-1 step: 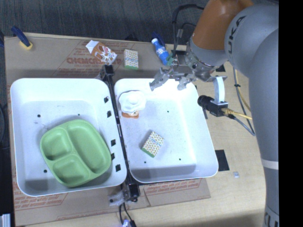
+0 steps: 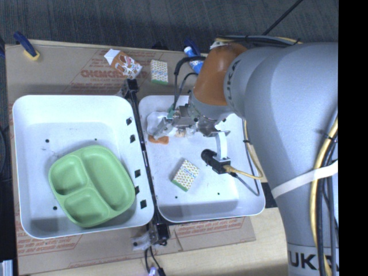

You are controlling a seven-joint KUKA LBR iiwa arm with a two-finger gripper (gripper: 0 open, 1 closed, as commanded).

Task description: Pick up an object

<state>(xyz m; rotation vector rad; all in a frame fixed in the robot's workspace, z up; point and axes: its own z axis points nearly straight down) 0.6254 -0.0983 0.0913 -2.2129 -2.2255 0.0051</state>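
You are seeing the gripper, finger state unreadable, crowding one orange piece, one patterned packet lying near, one green tray sitting left.

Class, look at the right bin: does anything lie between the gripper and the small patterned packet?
Nothing visible does. The gripper is low at the far end of the right bin, among a few small items. The patterned packet lies alone nearer the front, with bare bin floor between them.

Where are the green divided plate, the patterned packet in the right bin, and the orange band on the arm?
green divided plate (image 2: 91,186), camera view, centre ridge
patterned packet (image 2: 185,175), camera view, middle of top face
orange band (image 2: 211,76), camera view, middle of curved surface
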